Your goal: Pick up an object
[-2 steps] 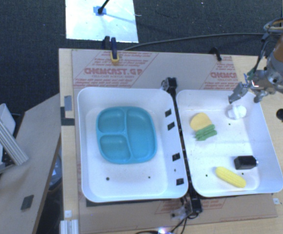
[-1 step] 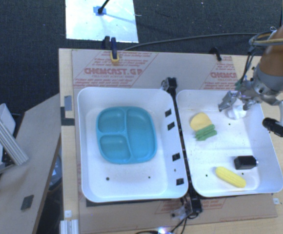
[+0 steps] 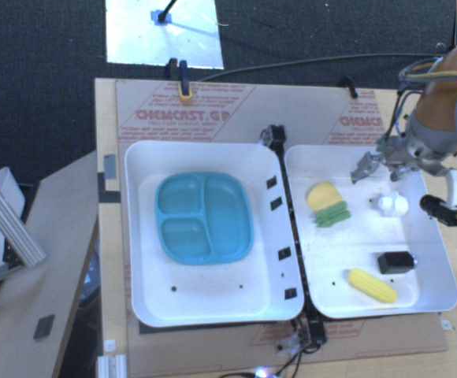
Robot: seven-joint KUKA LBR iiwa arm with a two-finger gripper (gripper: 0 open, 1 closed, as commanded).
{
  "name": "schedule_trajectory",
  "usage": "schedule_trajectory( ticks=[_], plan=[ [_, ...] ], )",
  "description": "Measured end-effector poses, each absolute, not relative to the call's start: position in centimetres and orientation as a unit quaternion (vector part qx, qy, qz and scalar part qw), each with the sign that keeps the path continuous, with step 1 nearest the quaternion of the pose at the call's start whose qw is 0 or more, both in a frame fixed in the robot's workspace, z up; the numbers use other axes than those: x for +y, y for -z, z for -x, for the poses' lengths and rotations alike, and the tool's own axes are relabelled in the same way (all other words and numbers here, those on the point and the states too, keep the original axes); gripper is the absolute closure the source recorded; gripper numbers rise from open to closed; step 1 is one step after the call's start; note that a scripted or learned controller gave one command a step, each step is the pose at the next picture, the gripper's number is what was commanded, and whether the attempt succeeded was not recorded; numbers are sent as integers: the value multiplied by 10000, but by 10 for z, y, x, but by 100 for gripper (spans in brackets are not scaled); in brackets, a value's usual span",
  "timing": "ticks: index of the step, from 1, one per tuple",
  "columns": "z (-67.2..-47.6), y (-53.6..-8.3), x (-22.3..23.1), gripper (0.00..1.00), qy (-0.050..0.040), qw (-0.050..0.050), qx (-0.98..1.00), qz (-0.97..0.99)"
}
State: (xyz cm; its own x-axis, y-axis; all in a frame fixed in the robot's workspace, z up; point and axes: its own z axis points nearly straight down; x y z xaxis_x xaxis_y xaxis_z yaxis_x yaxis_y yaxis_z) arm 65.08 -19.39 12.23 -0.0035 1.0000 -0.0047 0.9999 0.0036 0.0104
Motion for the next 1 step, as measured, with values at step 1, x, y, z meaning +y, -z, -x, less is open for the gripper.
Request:
schedule_trajectory(
  ticks=[1],
  plan=[
    [-650,-129,-193,100,-18,39,7090,-7052]
  ],
)
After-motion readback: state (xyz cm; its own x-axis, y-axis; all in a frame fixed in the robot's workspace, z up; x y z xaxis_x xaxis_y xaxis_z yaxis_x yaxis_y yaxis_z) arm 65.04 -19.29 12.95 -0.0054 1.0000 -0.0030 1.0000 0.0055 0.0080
